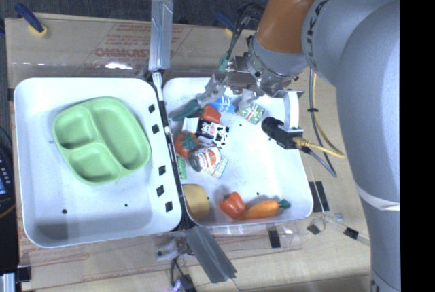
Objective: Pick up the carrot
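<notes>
Grey arm enters from right, orange band above wrist, bent down and leftward; gripper low, at far side.

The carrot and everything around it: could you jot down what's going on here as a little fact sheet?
carrot: lying flat near the front edge of the right bin, untouched
beside the carrot: an orange pepper at its left end, a yellowish round item further left
middle of right bin: a pile of small packets and a can
left bin: holds a green divided plate
claw: over the back of the right bin, above the pile, far from the carrot
task status: carrot not yet picked up
</notes>
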